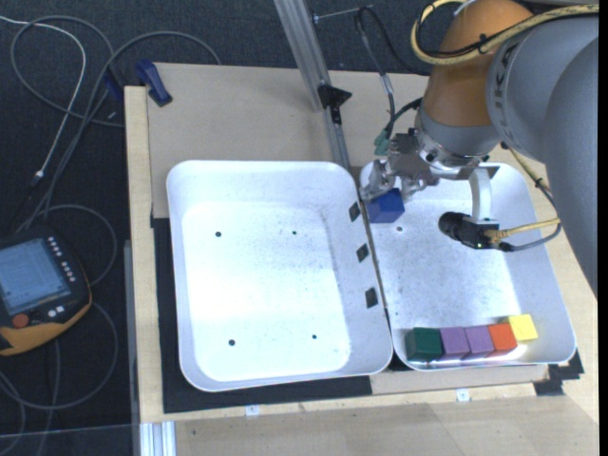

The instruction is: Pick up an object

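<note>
Over the right bin's far left corner, we see our pincer clamped on a blue block, held beside the rim shared with the left bin. Along the near wall sit green, purple, lilac, orange and yellow blocks in a row.
</note>
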### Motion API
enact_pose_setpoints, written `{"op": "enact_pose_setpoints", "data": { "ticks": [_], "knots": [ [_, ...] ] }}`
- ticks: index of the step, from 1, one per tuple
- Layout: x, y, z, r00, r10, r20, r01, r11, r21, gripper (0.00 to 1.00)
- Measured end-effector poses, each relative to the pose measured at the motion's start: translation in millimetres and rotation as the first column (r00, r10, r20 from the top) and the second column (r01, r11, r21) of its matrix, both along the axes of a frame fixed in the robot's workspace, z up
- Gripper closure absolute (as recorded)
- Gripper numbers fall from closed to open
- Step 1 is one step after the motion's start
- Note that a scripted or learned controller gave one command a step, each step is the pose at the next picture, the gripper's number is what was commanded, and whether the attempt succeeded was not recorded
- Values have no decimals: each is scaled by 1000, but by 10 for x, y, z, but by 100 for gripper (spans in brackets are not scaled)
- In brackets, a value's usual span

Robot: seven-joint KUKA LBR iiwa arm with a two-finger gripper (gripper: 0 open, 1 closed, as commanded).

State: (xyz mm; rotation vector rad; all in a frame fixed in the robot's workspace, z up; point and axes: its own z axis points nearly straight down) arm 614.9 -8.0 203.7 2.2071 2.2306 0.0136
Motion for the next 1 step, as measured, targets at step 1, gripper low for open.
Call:
{"op": "enact_pose_setpoints", "data": {
  "ticks": [1],
  "knots": [
    [323, 719, -43, 1000, -1, -6, 1, 1000, 0, 100]
  ]
}}
